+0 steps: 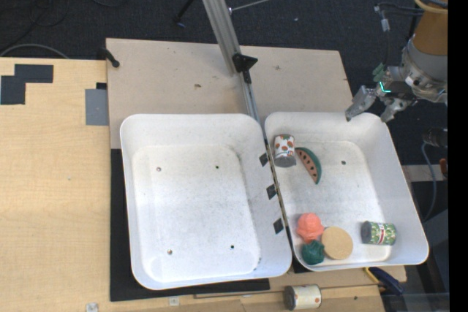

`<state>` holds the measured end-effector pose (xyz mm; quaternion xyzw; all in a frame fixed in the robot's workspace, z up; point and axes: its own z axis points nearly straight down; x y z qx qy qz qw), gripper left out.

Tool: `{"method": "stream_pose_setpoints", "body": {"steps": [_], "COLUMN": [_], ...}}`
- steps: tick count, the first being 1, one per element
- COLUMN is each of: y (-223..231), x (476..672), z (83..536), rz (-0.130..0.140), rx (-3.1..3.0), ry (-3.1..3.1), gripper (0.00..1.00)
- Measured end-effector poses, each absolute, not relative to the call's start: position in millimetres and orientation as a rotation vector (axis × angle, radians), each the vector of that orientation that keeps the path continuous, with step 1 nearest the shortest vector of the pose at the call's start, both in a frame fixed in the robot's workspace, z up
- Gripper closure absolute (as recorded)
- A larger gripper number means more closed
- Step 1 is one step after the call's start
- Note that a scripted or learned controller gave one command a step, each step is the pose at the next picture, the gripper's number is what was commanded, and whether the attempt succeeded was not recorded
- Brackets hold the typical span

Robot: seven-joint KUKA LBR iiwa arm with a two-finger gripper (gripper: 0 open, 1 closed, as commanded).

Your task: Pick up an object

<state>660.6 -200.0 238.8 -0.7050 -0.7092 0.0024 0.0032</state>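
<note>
My gripper (374, 106) hangs over the far right corner of the right bin (365, 129), its two grey fingers spread apart with nothing between them. In that bin lie a small patterned can (284, 150) and a watermelon slice (311, 164) near the left wall. Toward the front sit an orange-pink lump (309, 226), a dark green lump (314, 252), a tan round disc (338, 242) and a green patterned can (378, 233) on its side. All of these lie well below and to the left of the gripper.
The left bin (139, 157) adjoins the right one, joined by black clips (271, 191). A slanted aluminium bar (219, 14) rises from the board behind them. A small cylinder (303, 297) lies on the bench in front of the bins.
</note>
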Motion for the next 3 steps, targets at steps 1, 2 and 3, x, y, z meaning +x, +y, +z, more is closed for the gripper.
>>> {"method": "stream_pose_setpoints", "body": {"steps": [1,2,3], "y": [-194,-190,-189], "x": [666.3,665.0,665.5], "z": [174,126,88], "rz": [0.010,0.010,0.005], "rx": [-2.205,-2.204,-2.208], "ry": [-2.223,-2.224,-2.230], "gripper": [0.00,0.00,0.00]}}
